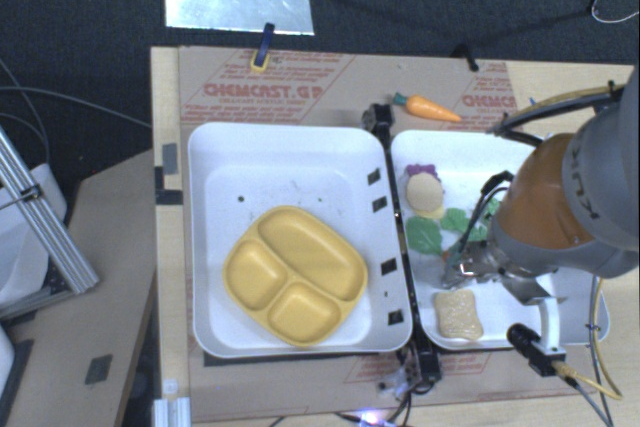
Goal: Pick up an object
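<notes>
The grey arm [590, 195] runs off the picture's right edge and covers most of the right bin [440, 147], hiding part of the green toy [425, 235] beneath it, while the end effector [466, 267] is too small and shadowed to read.

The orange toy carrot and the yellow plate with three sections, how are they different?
The orange toy carrot is thin and pointed with a green tip; the yellow plate with three sections is wide, rounded and much bigger. The carrot lies outside the bins on the brown cardboard; the plate sits inside the left white bin. Both lie flat, away from the gripper.
</notes>
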`<state>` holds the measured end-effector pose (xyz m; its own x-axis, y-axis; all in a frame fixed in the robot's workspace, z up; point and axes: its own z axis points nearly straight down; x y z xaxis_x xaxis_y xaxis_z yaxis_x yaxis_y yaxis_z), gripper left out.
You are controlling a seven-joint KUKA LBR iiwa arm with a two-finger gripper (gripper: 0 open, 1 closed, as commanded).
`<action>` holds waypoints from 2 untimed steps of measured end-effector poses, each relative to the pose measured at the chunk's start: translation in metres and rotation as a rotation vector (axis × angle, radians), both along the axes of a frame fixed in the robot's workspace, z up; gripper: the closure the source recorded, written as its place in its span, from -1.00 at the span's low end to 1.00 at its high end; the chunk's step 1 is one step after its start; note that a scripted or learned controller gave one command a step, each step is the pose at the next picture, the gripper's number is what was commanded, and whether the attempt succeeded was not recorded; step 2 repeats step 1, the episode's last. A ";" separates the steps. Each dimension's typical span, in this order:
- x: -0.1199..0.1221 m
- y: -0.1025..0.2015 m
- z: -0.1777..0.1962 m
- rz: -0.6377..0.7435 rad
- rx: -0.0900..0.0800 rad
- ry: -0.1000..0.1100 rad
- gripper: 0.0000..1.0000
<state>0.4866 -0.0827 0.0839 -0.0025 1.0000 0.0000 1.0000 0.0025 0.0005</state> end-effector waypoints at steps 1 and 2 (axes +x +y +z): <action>0.047 0.099 0.107 0.014 0.004 -0.014 1.00; 0.047 0.099 0.107 0.014 0.004 -0.014 1.00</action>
